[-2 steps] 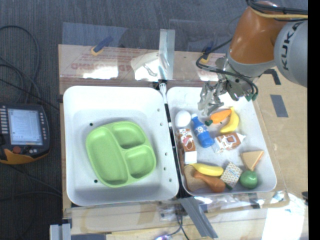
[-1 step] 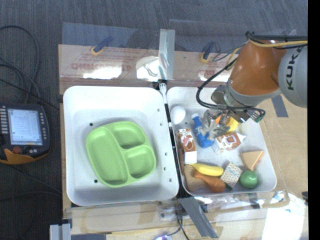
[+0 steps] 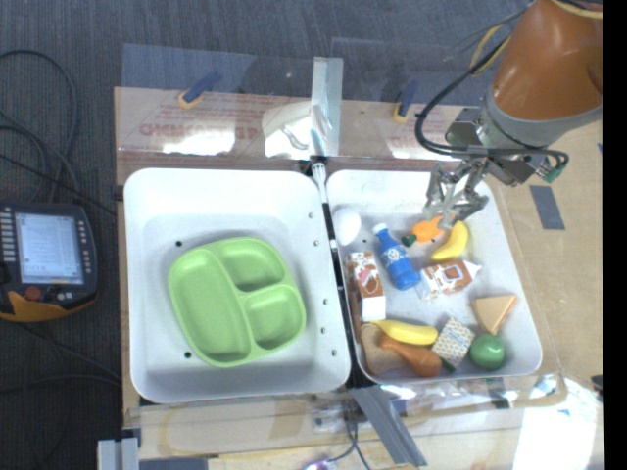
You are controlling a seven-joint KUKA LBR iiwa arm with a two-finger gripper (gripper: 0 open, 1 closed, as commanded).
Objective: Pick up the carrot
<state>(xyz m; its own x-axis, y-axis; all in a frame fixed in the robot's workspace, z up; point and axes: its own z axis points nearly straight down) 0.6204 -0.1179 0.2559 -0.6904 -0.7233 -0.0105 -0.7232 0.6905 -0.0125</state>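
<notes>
From the camera above the counter (image 3: pixel 127 106), the arm reaches in from the right and its tool (image 3: pixel 453 204) hangs low over the upper part of the right bin (image 3: pixel 524 302). The carrot (image 3: pixel 428 230), a small orange piece, lies just below the fingertips, touching or nearly touching them, with a yellow banana (image 3: pixel 452 243) pressed against its right side and a blue bottle (image 3: pixel 397 259) just to its left. The fingers look slightly parted, but I cannot tell how wide they stand, and nothing shows clearly between them, so I would not call the carrot gripped.

To do the grasp well, I judge the tool should settle straight down with one finger on each long side of the carrot, so that the banana is not caught in the same pinch. The banana crowds one side, so the finger there has little room. Close gently and lift straight up. The left bin (image 3: pixel 147 262) carries a green divided plate (image 3: pixel 235 300).
</notes>
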